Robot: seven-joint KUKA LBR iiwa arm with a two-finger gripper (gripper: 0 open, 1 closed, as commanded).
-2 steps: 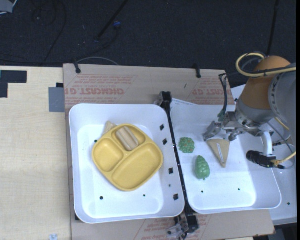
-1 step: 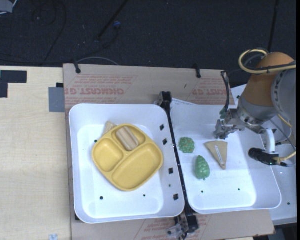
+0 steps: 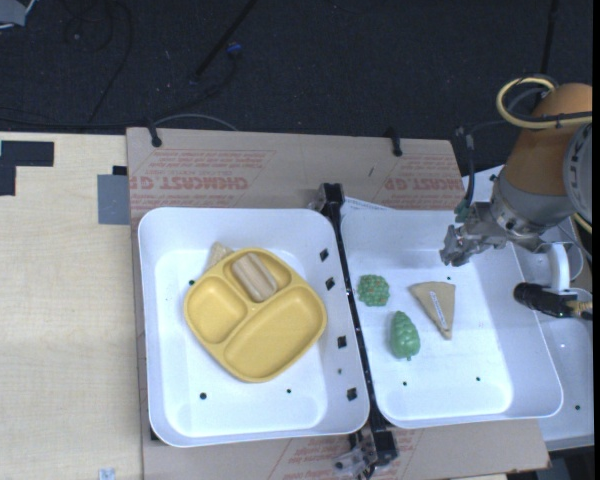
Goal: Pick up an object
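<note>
The left bin (image 3: pixel 180 393) is smooth white plastic with rounded corners. Most of its floor is taken up by a glossy yellow plate (image 3: pixel 270 336), a rounded, moulded dish split into three compartments. A tan ridged piece (image 3: pixel 252 275), shaped like a small loaf, lies in the plate's compartment nearest the bin's far edge. A pale tan corner (image 3: pixel 218 255) of something flat peeks out from under the plate's rim toward the far left corner.

The right bin (image 3: pixel 480 373) is of the same white plastic and holds three small things, all lying loose on its floor. A knobbly green ball (image 3: pixel 373 290) sits close to the bin's left edge. Just beside it, toward the near edge, lies a bumpy green oblong (image 3: pixel 404 335) that tapers at its far end. To the right of both, near the middle of the bin, lies a flat tan wedge (image 3: pixel 435 306) with a lighter streak along one side.

The gripper (image 3: pixel 458 248), of dark grey metal, hangs over the far right part of the right bin, apart from the wedge and with nothing between them. Whether it is open or closed cannot be told. The arm (image 3: pixel 535 183) behind it is grey with an orange band.

Both bins rest on a brown cardboard sheet (image 3: pixel 280 173) printed in red, which lies on the pale wooden bench (image 3: pixel 50 298).
</note>
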